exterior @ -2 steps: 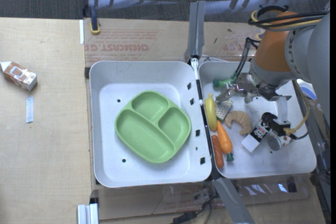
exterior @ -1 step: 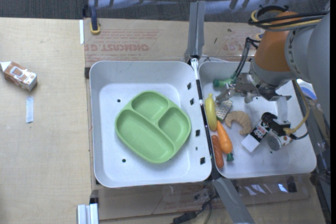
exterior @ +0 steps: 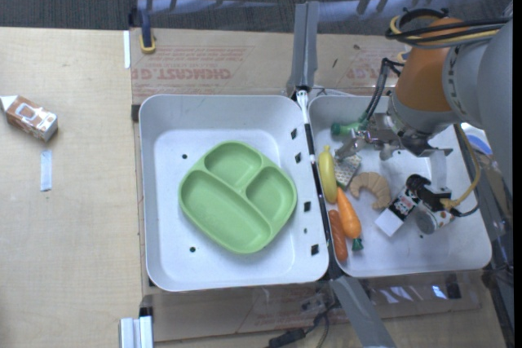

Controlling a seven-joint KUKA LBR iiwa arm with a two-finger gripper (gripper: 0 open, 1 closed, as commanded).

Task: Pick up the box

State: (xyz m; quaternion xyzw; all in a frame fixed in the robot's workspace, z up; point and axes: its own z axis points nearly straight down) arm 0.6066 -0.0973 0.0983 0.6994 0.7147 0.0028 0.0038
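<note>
the grey arm (exterior: 457, 85) with its orange band comes in from the right. the gripper (exterior: 351, 149) hangs over the top left part of the right bin (exterior: 477, 257). i can't make out if the gripper is squeezed together or spread apart.

the box (exterior: 390, 224) is small and white. it lies tipped in the same bin, down and to the right of the gripper. it is apart from the gripper, not touching it. a brown curved piece of bread (exterior: 373, 187) lies between the gripper and the box, closer to the box.

right under the gripper tip is a grey thing with little holes (exterior: 349, 169). i can't tell if the two touch. just above the gripper is a small green thing (exterior: 342, 128). to the left of the gripper, by the bin wall, lies a yellow banana (exterior: 327, 174). below the gripper, past the grey thing, is an orange carrot (exterior: 349, 216). beside the carrot, a bit further down, is a redder long thing (exterior: 337, 242).

far to the left of the gripper is the left bin (exterior: 151, 175). a green plate (exterior: 236, 196) with three parts sits in it. even farther left, out on the wooden bench (exterior: 73, 257), lies a little white and orange carton (exterior: 31, 118). it is well apart from the gripper. a thin white strip (exterior: 46, 172) lies near the carton.
</note>
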